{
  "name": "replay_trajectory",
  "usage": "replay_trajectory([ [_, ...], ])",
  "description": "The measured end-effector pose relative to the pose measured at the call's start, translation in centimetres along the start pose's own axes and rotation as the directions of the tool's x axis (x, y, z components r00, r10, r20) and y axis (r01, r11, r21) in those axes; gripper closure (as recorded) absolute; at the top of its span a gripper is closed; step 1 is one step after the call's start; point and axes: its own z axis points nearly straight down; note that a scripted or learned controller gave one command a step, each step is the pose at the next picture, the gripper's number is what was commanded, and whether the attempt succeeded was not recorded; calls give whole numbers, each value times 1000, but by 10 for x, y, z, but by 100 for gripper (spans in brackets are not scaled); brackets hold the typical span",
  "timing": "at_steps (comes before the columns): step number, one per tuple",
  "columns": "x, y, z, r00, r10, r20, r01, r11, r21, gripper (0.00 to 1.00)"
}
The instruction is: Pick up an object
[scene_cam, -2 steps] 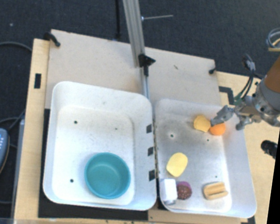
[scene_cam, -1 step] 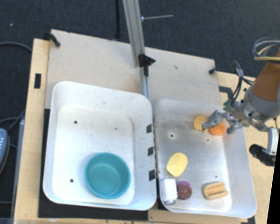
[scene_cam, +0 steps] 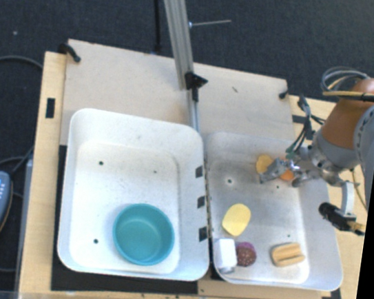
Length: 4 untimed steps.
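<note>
**Grasp near the bin's far wall could come up with nothing**

The claw (scene_cam: 282, 172) sits low in the right bin (scene_cam: 307, 278), toward its twelve o'clock edge, at the end of the grey arm (scene_cam: 338, 137) that reaches in from three o'clock. How far the claw is spread cannot be told; the wrist hides it, and nothing can be seen gripped. A small orange-yellow object (scene_cam: 263, 164) lies at the claw's nine o'clock, just beside or touching it, and looks like the likeliest target.

Risks, as a judgement: if the claw is off-centre, closing may nudge the piece toward the bin wall at twelve o'clock rather than trap it. A small rounded thing may also squirt out sideways.

Farther out, toward six o'clock, lie a yellow disc (scene_cam: 236, 219), a white block (scene_cam: 226, 253), a dark red ball (scene_cam: 246, 254) touching it, and a tan block (scene_cam: 287, 254); all sit well apart from the claw. The left bin (scene_cam: 91, 138) holds a teal bowl (scene_cam: 143, 234).
</note>
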Motion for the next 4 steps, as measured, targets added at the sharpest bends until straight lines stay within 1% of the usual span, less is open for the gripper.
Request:
replay_trajectory([
  [1, -1, 1, -15, 1000, -3, 4, 3, 1000, -6, 100],
  [2, -4, -4, -61, 1000, 3, 0, -3, 1000, -9, 100],
  [3, -6, -2, -116, 1000, 2, 0, -2, 1000, -11, 100],
  [4, 40, -19, -110, 1000, 0, -2, 0, 1000, -3, 100],
])
